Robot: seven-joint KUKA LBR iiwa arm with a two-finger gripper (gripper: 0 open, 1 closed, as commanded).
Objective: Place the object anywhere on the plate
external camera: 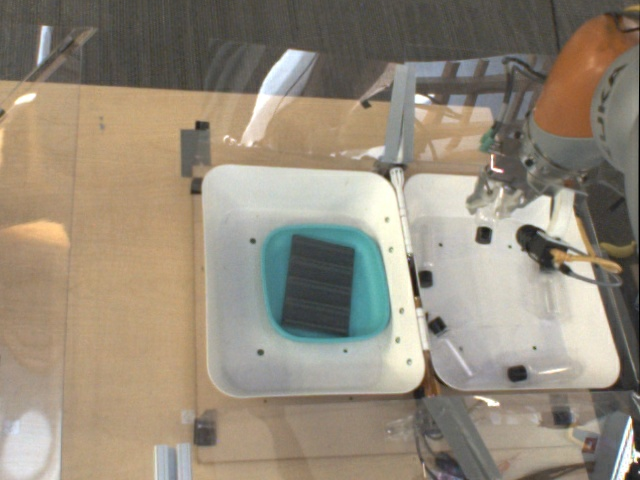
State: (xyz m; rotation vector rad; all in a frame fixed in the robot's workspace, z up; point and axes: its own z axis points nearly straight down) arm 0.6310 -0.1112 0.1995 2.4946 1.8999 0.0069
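We see a dark ribbed rectangular block (319, 285) lying flat on the glossy teal plate (372, 313) mid-way in the left bin (230, 298), its long axis running from near edge to far edge, slightly tilted. The gripper (497, 194) hovers over the right bin's (590, 353) far-left corner; its opening we cannot tell.

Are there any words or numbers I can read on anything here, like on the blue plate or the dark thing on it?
None: no words, numbers or signs can be read in this camera view.
The teal plate is plain, with no print.
The dark ribbed block lying on it shows ridges, no letters.
The two white bins carry small dark dots, not text.
The arm's orange band is bare, and the gripper shows no label.
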